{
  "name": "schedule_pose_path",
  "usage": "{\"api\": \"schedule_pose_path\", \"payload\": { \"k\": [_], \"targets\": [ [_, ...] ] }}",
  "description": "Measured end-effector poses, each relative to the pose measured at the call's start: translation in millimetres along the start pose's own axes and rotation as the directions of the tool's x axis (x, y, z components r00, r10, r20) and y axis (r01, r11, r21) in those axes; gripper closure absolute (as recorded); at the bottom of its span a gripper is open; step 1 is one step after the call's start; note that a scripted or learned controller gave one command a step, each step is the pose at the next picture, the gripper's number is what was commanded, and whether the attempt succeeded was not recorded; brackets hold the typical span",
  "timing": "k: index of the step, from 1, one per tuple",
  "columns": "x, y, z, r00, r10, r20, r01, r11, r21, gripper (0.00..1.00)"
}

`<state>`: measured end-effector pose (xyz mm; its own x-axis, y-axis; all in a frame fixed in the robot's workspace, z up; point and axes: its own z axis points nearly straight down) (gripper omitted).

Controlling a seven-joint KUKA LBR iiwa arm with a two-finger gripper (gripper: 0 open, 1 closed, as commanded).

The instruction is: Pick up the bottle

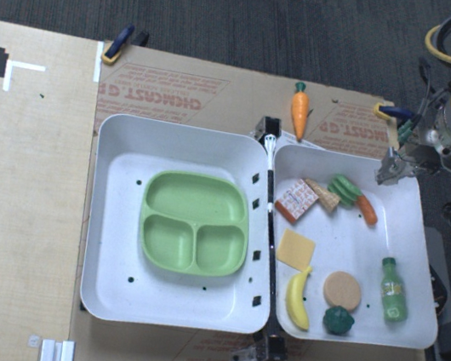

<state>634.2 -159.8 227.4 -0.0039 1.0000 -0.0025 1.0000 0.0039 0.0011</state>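
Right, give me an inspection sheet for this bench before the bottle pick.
Surface: two white bins side by side on cardboard.
Job's things: green bottle lying in the right bin, near its right wall, untouched.
Clutter: right bin has a banana, cheese slice, cookie and cracker; left bin has a green tray.
Grippers: pincer over the right bin's far right corner, apart from the bottle.
Cables: yellow-black loop above the arm.
Surroundings: toy carrot outside the bins.

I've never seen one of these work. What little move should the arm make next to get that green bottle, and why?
Probably travel toward the near side of the right bin until it is above the bottle. The gripper hovers at the bin's far edge, well away from the bottle, which lies on its side alone near the right wall. Nothing stands between them, so a plain sideways move should do before lowering.
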Motion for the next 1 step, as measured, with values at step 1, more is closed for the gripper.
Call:
{"api": "schedule_pose_path", "payload": {
  "k": [1],
  "targets": [
    [96.3, -50.5, 31.0, 0.910, -0.415, -0.002, 0.415, 0.910, 0.000, 1.00]
  ]
}}
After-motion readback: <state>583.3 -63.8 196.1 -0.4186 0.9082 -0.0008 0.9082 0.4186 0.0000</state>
